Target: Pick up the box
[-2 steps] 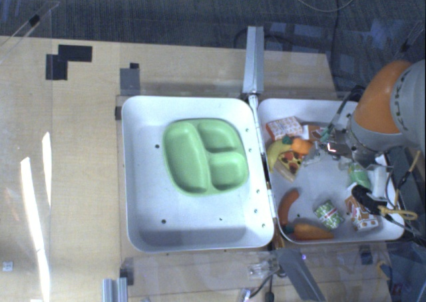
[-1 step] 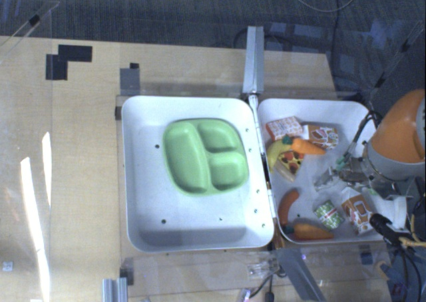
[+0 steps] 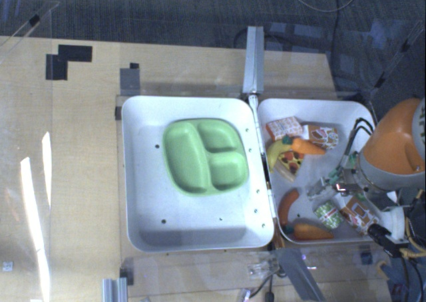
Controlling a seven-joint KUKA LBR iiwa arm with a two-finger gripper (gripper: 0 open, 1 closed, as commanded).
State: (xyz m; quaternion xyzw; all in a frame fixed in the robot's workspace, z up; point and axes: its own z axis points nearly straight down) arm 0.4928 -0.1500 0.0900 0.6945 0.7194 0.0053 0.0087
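The gripper (image 3: 336, 186) is lowered into the right bin (image 3: 359, 109); finger state cannot be told. The box (image 3: 284, 126) lies at the far left, ungrasped; pickup remains undone.

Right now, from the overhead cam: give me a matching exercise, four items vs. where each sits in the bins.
Items:
1. green divided tray
2. banana
3. carrot
4. sausage

Places:
A. right bin, lying between the two small boxes near the far wall
B. middle of the left bin
C. right bin, against the divider, upper half
D. right bin, lower left, above the orange item by the near wall

Pairs: 1-B, 2-C, 3-A, 4-D
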